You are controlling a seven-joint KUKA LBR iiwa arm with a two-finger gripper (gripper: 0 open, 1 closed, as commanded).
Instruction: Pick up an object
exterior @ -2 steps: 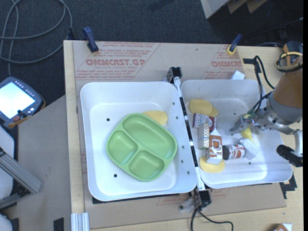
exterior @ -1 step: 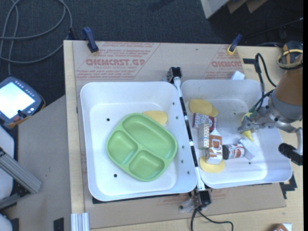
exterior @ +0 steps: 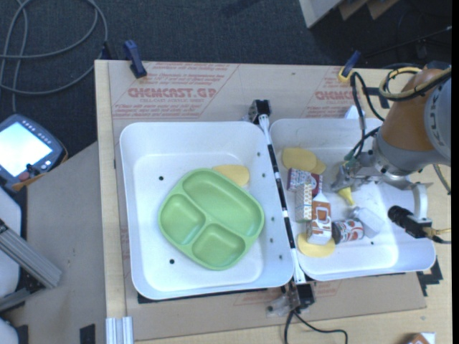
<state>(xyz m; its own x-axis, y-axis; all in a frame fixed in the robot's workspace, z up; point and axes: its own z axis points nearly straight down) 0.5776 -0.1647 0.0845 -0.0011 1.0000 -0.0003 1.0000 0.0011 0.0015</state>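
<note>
The right bin (exterior: 373,260) holds several items. A yellow flat piece (exterior: 301,159) lies at its back left, with a red and white carton (exterior: 304,185) in front of it. Nearer me are a second carton (exterior: 320,221), a small can (exterior: 349,230) on its side and a yellow piece (exterior: 315,247). A pale packet (exterior: 367,218) lies beside the can. My gripper (exterior: 348,181) is low in the middle of this bin, right over a small yellow object (exterior: 346,195). Whether it grips that object is unclear.
The left bin (exterior: 136,149) carries a green divided plate (exterior: 210,218) with a yellow item (exterior: 232,173) behind it. A black clamp (exterior: 259,110) sits where the bins meet. Blue clamps (exterior: 134,57) pin the board's back edge. Cables hang beside the arm's orange band (exterior: 405,124).
</note>
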